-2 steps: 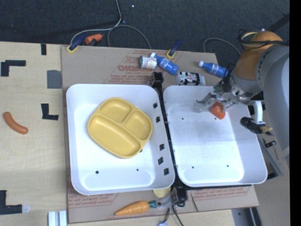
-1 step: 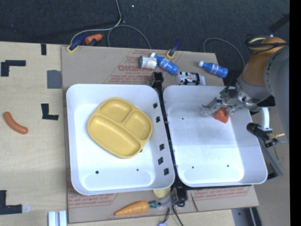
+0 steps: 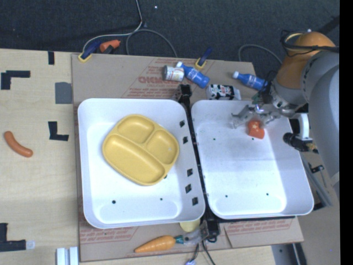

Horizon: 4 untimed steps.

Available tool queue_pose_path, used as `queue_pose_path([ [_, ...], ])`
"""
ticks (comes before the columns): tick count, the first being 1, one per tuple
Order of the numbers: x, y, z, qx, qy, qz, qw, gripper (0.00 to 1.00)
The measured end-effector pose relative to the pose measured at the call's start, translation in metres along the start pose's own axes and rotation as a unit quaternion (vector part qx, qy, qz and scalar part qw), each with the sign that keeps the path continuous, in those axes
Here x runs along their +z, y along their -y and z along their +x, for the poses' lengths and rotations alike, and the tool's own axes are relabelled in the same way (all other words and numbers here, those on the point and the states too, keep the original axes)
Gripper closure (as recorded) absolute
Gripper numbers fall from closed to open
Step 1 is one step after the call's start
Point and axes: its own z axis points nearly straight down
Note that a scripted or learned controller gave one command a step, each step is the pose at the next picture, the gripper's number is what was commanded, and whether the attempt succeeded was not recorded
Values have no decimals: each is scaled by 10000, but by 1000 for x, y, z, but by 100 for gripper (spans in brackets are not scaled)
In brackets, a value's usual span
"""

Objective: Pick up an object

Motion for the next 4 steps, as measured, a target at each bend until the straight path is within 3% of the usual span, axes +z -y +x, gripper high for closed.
queue_pose_path([
  [2, -2, 23, -8, -2, 45, -79, 10000, 0],
  [3, -12, 23, -8, -7, 52, -84, 10000, 100],
  [4, -61, 29, 53, -19, 8, -53, 10000, 100],
])
